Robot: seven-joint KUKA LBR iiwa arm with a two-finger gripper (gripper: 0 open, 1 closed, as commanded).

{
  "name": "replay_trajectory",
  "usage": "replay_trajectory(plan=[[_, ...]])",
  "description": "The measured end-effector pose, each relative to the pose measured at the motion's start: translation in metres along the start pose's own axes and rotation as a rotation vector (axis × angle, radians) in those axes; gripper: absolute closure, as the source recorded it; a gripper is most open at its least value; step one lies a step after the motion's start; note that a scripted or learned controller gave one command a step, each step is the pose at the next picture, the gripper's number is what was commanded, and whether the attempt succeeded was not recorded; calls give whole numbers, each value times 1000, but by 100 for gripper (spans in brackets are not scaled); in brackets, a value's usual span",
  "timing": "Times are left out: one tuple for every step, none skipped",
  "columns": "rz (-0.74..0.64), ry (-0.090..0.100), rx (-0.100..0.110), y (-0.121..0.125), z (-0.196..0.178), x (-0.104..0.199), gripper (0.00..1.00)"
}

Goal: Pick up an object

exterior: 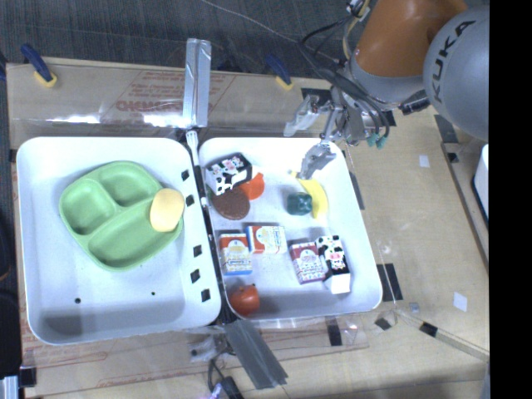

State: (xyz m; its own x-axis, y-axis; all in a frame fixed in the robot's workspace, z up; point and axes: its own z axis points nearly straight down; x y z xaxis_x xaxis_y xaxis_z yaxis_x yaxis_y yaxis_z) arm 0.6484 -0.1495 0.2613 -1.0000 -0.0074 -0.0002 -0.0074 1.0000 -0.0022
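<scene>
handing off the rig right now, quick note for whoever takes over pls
Hand: low over the upper right part of the right bin, just above the yellow banana-shaped toy; nothing seen between its fingers.
Right bin: cow-print carton, brown disc, teal piece, small cartons, red box, tomato.
Left bin: green divided plate with a yellow lemon-like piece on its edge.
Done: nothing lifted yet.
Left: grasp and lift one object.

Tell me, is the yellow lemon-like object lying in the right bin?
No, the yellow object rests on the green divided plate in the left bin.
</scene>
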Motion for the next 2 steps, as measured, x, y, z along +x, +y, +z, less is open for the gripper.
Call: replay_trajectory(plan=[[-141, 10, -5, -42, 123, -6, 0], [-85, -1, -2, -59, 169, 54, 0]])
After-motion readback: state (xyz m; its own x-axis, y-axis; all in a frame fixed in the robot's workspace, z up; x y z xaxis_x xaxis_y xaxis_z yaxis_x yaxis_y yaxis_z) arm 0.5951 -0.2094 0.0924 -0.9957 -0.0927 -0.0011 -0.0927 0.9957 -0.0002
